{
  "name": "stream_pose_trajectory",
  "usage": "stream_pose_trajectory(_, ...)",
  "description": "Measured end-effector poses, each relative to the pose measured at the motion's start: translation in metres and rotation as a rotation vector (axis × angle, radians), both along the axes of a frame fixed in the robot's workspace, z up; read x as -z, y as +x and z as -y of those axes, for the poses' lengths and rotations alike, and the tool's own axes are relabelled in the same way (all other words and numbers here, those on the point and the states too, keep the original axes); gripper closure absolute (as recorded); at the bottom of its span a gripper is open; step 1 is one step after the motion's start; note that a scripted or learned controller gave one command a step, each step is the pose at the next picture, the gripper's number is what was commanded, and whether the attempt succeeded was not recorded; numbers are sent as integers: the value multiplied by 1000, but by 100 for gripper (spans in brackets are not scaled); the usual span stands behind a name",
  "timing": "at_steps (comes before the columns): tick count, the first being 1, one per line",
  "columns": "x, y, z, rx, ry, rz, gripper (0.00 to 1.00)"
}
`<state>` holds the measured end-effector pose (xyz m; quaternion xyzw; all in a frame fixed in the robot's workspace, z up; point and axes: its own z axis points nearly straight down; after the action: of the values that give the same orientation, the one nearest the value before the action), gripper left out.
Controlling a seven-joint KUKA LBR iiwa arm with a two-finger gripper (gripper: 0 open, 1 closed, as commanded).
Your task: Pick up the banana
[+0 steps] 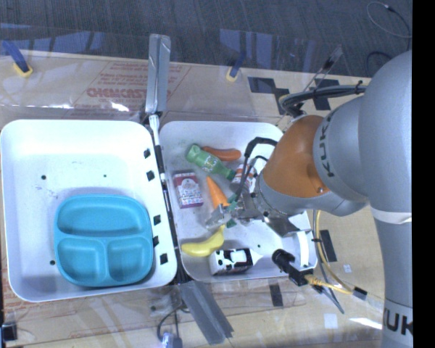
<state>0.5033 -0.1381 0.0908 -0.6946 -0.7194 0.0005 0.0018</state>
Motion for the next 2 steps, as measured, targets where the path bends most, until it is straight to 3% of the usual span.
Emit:
stream_pose_trajectory(1, -35, 10, -13, 223, -2, 1, 0)
stream_pose_trajectory(2, -74, 38, 4, 488, -3, -1, 0)
